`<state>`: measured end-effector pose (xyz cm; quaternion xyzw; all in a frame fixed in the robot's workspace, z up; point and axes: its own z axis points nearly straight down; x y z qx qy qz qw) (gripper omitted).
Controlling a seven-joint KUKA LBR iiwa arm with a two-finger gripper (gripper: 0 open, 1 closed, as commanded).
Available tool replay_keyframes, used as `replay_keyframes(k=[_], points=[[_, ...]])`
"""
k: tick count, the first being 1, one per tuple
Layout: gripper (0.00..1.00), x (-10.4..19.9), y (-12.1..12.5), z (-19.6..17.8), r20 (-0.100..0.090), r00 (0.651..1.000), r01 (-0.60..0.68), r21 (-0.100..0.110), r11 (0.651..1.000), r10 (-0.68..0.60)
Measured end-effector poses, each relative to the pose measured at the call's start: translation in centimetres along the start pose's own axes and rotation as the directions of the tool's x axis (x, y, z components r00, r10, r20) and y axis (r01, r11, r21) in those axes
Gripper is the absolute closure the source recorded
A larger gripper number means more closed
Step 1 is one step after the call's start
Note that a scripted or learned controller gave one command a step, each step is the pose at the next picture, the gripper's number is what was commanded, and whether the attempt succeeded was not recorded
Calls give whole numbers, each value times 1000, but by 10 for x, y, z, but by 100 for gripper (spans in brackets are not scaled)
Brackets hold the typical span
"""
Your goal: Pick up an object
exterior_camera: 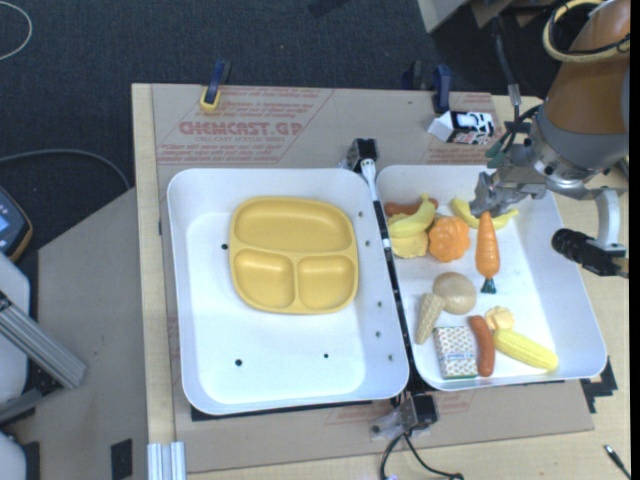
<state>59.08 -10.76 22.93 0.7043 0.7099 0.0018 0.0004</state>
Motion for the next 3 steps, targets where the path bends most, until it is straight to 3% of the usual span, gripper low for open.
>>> replay_keyframes(k=[1,2,3], points=[[100,53,8,-6,1,1000,-2,1,1000,2],[100,53,4,16,2,1000,-8,7,1000,8],[100,53,7,-7,3,1000,-7,-1,1000,7]])
